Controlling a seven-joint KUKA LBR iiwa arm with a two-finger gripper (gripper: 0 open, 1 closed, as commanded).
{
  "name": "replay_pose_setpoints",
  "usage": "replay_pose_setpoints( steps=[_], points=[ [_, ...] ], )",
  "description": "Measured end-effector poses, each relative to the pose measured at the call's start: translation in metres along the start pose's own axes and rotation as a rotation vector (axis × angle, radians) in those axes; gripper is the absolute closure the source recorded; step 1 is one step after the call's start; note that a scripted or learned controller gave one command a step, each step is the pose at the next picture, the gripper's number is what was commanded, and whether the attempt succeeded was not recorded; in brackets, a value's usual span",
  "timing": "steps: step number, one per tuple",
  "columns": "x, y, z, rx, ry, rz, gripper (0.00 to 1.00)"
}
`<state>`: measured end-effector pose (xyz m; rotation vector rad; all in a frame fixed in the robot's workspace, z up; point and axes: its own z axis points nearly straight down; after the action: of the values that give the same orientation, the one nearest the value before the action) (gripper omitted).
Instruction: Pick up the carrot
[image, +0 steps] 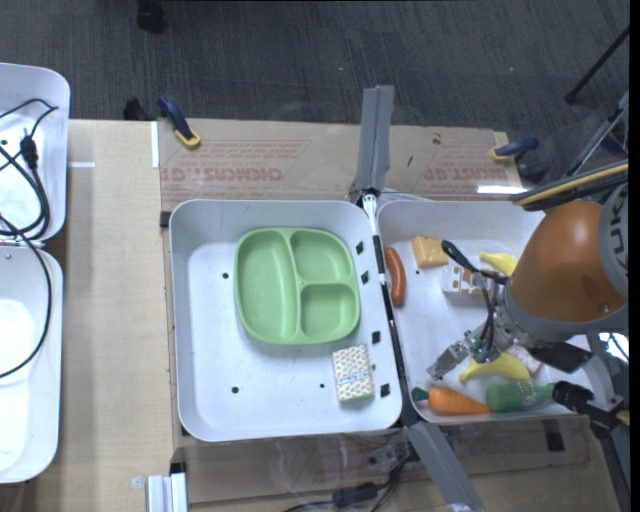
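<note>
Grey arm (600, 290) with broad orange band, black cabling.

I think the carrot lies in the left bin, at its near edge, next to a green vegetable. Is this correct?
Not quite. The camera view shows the carrot in the right bin, not the left one. The rest holds: it lies at the near edge, next to the green vegetable. The left bin holds a green divided plate and a small box.

A robotics lab is showing here: two white bins (190, 330) are sitting on a cardboard-covered bench (270, 160); clamps (178, 122) are gripping its edge; cables (25, 190) are trailing nearby.
</note>
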<state>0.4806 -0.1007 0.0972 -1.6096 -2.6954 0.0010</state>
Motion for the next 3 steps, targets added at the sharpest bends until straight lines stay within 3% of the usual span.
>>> replay_pose_setpoints(
  steps=[1, 2, 3],
  points=[
    [0.0003, -0.0026, 0.0054, -0.002, -0.002, -0.187, 0.0],
    [-0.0002, -0.0019, -0.0034, -0.004, -0.003, -0.184, 1.0],
    [-0.0002, -0.002, -0.0035, -0.004, -0.003, -0.184, 0.0]
  ],
)
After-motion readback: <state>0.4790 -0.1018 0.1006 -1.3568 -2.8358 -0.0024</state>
